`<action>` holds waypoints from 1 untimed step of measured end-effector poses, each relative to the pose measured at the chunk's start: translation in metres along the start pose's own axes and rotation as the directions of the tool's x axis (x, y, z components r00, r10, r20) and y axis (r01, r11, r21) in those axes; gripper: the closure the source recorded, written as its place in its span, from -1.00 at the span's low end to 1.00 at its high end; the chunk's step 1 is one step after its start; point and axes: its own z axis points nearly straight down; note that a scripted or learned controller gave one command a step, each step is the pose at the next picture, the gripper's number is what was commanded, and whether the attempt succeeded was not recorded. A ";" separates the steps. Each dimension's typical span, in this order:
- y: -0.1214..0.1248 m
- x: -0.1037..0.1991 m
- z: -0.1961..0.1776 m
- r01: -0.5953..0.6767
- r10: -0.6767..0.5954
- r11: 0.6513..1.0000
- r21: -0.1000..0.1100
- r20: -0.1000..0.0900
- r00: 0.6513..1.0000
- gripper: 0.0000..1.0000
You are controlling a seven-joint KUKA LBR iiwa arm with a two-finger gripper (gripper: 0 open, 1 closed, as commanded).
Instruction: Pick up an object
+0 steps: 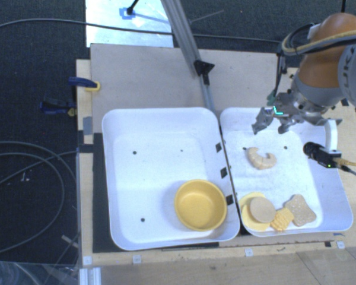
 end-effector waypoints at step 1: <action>0.000 0.000 -0.001 0.000 0.000 1.000 -0.001 0.000 1.000 -1.00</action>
